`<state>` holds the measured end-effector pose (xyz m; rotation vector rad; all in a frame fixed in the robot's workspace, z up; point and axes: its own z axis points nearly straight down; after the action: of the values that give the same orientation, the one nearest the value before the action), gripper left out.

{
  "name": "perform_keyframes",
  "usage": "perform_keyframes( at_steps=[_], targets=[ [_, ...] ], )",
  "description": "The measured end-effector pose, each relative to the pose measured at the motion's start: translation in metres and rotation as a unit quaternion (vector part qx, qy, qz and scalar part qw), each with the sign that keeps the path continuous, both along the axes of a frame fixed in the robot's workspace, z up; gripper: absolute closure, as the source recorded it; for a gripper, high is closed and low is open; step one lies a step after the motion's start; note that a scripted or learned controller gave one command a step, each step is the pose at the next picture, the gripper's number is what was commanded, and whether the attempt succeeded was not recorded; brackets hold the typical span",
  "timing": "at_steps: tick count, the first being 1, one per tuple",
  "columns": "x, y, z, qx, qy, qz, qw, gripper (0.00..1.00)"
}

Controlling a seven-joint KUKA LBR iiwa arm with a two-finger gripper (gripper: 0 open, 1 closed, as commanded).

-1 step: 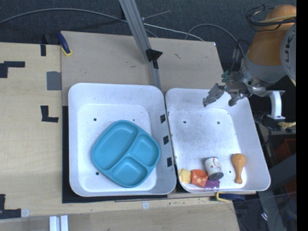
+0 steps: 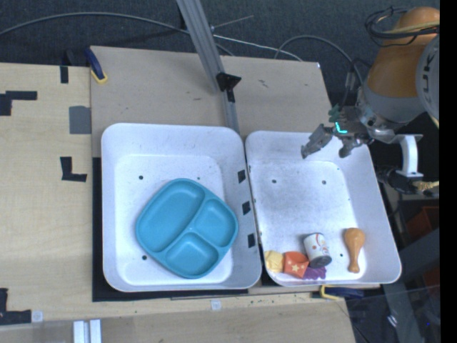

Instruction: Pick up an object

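My gripper [image 2: 330, 146] hovers over the far edge of the right bin [image 2: 300, 191], its two fingers spread apart with nothing between them. At the near end of that bin lie several small objects: a white can [image 2: 316, 246], a tan drumstick-shaped toy [image 2: 353, 247], an orange-red piece [image 2: 295, 264], a yellow piece [image 2: 274, 261] and a small purple piece [image 2: 317, 271]. All of them sit well away from the gripper, towards the front.
The left bin [image 2: 121, 184] holds a blue divided plate [image 2: 187, 227]. A grey metal post [image 2: 203, 38] slants up from between the bins at the back. Cables run over the dark floor behind the bench.
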<state>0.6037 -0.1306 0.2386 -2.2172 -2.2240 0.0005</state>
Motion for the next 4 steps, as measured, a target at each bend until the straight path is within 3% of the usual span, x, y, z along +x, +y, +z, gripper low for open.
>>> perform_keyframes(
  at_steps=[1, 3, 4],
  targets=[
    [-0.01, 0.0, -0.06, -0.0002, 0.003, -0.001, 1.0, 0.0],
    [-0.01, -0.002, -0.151, -0.0013, 0.0, 0.0, 1.0, 0.0],
    [-0.01, -0.002, -0.14, -0.0006, 0.0, 0.0, 1.0, 1.0]
  ],
)
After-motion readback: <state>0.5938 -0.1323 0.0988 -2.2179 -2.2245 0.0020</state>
